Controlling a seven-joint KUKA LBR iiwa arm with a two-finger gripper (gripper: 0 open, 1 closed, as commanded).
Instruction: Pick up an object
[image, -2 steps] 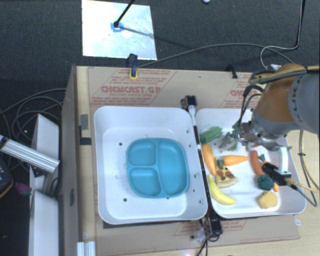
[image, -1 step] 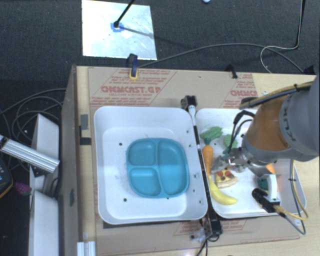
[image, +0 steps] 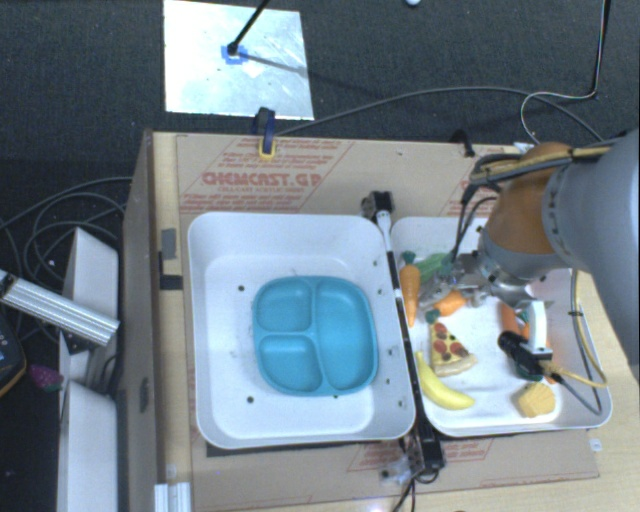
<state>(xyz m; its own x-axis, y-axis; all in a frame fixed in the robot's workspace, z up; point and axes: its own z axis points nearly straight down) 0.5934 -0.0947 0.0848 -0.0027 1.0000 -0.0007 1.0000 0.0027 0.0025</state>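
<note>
My gripper (image: 462, 290) hangs low over the upper middle of the right bin (image: 500, 425), under the grey wrist. A small orange piece (image: 450, 304) lies right at its tip; whether it is gripped is hidden. An orange carrot (image: 408, 290) lies along the bin's left wall, with a green item (image: 432, 265) beside its top. Below the gripper lies a pizza slice (image: 450, 348), and a yellow banana (image: 440, 385) curves beneath it. A tan-yellow chunk (image: 537, 400) sits at the bin's front right. A red-orange piece (image: 512, 318) peeks out under the wrist.
The left bin (image: 215, 300) holds a blue divided plate (image: 314, 334). A black clip (image: 378, 205) sits where the bins meet at the back. The arm covers the right bin's back right part. Cables run behind the bench.
</note>
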